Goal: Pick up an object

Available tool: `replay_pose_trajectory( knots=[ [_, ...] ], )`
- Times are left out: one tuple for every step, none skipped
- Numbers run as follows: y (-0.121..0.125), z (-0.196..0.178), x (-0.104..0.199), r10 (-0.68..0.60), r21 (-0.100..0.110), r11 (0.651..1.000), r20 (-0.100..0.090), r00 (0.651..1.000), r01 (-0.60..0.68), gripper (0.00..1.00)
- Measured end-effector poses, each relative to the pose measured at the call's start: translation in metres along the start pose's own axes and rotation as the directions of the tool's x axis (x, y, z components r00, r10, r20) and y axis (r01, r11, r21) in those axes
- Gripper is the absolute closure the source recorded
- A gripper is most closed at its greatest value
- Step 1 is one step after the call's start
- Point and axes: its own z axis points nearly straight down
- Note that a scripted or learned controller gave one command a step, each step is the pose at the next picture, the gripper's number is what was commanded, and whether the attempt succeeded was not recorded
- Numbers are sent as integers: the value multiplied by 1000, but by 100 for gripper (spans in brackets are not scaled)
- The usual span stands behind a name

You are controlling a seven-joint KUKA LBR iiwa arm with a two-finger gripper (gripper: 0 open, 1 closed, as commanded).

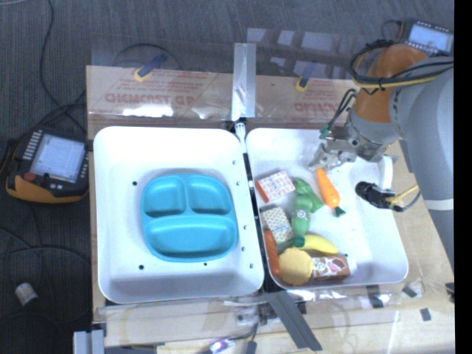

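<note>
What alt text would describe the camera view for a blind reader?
The grey arm's gripper hangs over the right white bin, just above an orange toy carrot beside other toy foods. The left white bin holds a blue divided plastic plate.

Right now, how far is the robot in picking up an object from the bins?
Done: the gripper is over the right bin, just above the top end of the carrot. In hand: nothing visible between its fingers; the carrot lies on the bin floor. Left: grasp and lift an object. The other toy foods lie in a pile along the bin's left side, and the blue tray sits in the left bin.
</note>
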Motion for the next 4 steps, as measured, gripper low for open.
replay_pose_trajectory(
  knots=[
    [-41, -121, 1, 20, 0, 1000, -4, 1000, -20, 100],
    [-42, -121, 1, 20, 1, 1000, -4, 1000, -20, 0],
    [-55, 0, -15, -12, -14, 1000, -2, 1000, 12, 0],
    [-57, -6, -13, -13, -9, 1000, -6, 1000, 13, 100]
  ],
)
